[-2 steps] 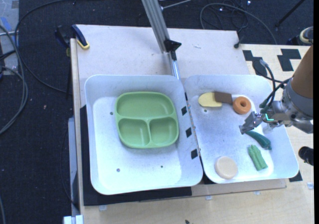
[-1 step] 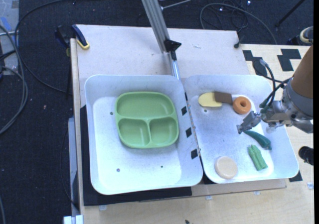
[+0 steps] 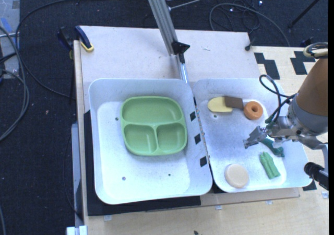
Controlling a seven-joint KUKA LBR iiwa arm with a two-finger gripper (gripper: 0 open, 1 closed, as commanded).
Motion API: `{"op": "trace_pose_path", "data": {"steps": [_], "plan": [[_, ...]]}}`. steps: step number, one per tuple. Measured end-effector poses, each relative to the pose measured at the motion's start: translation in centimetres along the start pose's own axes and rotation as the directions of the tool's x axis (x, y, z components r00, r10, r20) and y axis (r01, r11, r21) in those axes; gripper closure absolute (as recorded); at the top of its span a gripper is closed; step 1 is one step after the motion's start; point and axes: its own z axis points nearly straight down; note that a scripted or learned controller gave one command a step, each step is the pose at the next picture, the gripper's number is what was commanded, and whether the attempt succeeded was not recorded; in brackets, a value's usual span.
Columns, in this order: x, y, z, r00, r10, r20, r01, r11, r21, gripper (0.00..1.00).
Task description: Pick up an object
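in the right bin, seen from above, the gripper hung with its state impossible to tell. a green stick lay just below-right of it, its long axis running up-down. a cream disc sat lower left, an orange ring above; nothing blocked the way.

— Where is your arm?

— It reaches in from the right edge of the view. The orange band sits high at that edge, with my grey wrist just below it, and black cables loop over the wrist.

— And your hand?

— It points left and slightly down from the wrist, held low. Whether it is spread or closed, I cannot tell from here.
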Motion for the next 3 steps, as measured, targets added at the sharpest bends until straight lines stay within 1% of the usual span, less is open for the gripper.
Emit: {"op": "trace_pose_path", "data": {"steps": [1, 2, 3], "plan": [[-0.9, -0.1, 5.9, 1.000, 0.000, -0.001, 0.000, 1.000, 0.001, 0.00], [-0.8, -0.2, 11.3, 1.000, -0.001, -0.001, 0.001, 1.000, 0.001, 0.00], [-0.8, -0.1, 10.0, 1.000, 0.001, 0.000, -0.001, 1.000, -0.004, 1.00]]}}
